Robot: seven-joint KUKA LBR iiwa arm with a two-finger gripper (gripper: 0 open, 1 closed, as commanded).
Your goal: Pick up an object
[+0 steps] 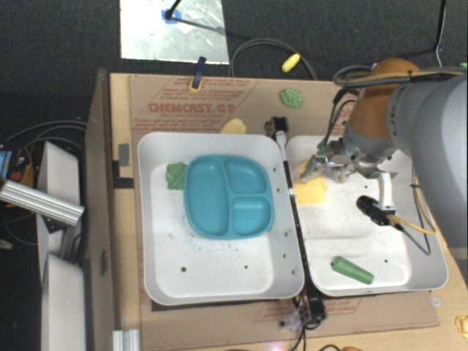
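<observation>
My gripper [316,168] hangs low over the back left part of the right bin [424,273], just above a flat yellow piece [311,191] that lies by the bin's left wall. A green cylinder-shaped object [352,270] lies near the front of the same bin. In the left bin [157,269] sits a teal divided plate [227,196] with a small green leafy thing [175,174] at its left edge.
The grey arm [431,115] with its orange band [380,97] covers the right bin's back right. Behind the bins on the cardboard lie a yellow object [233,127], a green knobbly object [292,97] and a small yellow piece [290,63].
</observation>
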